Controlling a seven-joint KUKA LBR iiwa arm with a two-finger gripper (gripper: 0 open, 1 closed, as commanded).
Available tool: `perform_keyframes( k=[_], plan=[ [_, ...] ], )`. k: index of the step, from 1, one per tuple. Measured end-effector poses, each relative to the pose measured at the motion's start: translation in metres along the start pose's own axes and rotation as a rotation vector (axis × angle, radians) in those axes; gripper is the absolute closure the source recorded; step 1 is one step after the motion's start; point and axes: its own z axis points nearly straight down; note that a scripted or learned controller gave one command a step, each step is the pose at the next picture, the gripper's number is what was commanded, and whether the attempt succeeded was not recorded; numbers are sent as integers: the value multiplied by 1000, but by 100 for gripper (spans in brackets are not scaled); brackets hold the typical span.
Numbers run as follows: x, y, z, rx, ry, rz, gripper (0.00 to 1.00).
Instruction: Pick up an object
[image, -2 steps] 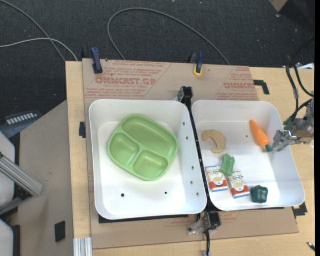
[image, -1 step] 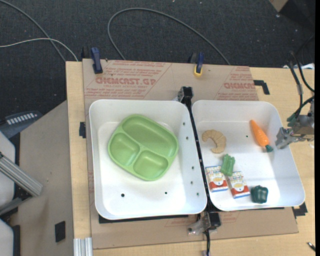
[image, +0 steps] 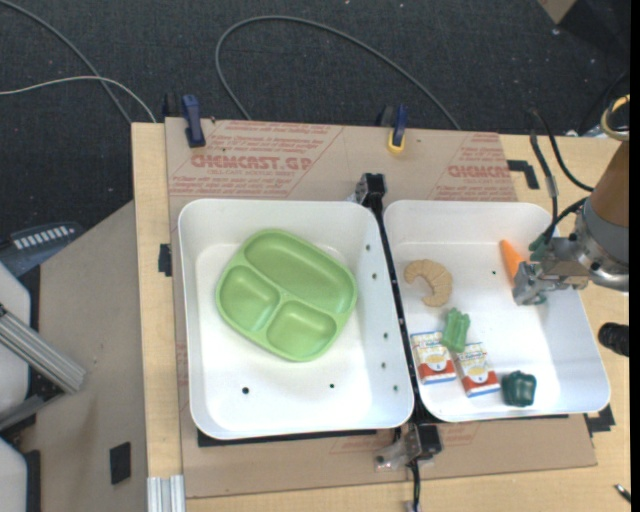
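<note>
There are two white bins: the left bin (image: 200, 330) and the right bin (image: 570, 360). One green divided plate (image: 287, 295) lies in the left bin. The right bin has one croissant (image: 430, 281), one orange carrot (image: 511, 257), two small cartons (image: 433, 358) (image: 475, 369), one light green piece (image: 457, 329) and one dark green pepper (image: 518, 387). Two clamps (image: 191, 119) (image: 398, 127) grip the bench's far edge.
</note>
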Motion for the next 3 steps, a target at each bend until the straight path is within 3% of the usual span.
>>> perform_keyframes(
  k=[1,3],
  plan=[
    [54,-2,-9,-1,0,-1,100],
    [163,-10,12,1,-1,-1,100]
  ],
)
